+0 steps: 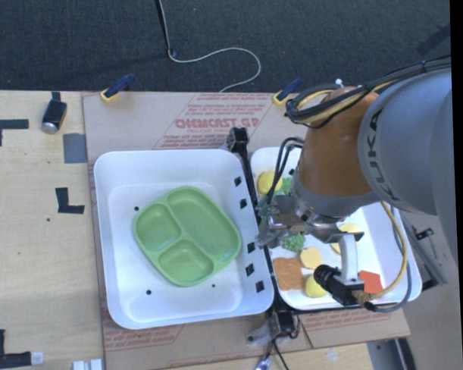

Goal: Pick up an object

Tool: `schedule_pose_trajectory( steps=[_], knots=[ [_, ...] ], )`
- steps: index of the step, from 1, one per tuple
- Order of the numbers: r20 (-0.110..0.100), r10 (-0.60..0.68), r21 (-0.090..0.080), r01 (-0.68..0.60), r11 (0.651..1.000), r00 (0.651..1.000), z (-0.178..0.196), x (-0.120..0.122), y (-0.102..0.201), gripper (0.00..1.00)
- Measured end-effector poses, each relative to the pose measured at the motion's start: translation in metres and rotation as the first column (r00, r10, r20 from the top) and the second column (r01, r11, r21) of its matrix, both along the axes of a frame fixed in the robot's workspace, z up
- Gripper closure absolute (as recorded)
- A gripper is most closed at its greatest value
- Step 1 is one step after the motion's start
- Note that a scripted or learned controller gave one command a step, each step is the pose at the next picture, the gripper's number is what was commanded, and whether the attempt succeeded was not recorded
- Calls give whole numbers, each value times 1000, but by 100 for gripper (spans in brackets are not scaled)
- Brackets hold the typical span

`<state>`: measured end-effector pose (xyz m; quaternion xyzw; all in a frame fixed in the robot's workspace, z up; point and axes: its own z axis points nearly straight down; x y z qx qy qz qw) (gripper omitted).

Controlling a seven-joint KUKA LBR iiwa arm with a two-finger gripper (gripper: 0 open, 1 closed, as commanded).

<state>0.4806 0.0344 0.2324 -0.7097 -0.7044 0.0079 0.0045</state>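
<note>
Grey arm (382,152) hides its jaws above right bin's (394,285) food pieces (295,265).

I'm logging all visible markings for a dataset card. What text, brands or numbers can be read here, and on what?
"CHEMCAST GP": red print, upside down, on the brown board under the bins; the smaller red lines beside it are too blurred to read.
"KU": part of a dark brand name on the grey arm; the rest is cut off.

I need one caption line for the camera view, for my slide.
KUKA arm reaching into the right bin among small toy food pieces, while a green divided plate lies in the left bin.
</note>
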Motion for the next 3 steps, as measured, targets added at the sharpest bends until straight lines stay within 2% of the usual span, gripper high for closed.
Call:
schedule_pose_trajectory(
  steps=[1, 2, 3],
  knots=[
    [17, 3, 1, -3, 1000, 1000, -24, 65, -65, 100],
    [17, 8, 6, -8, 1000, 1000, 41, 5, -54, 100],
    [11, 12, 6, -12, 1000, 1000, 3, 2, -12, 100]
  ],
)
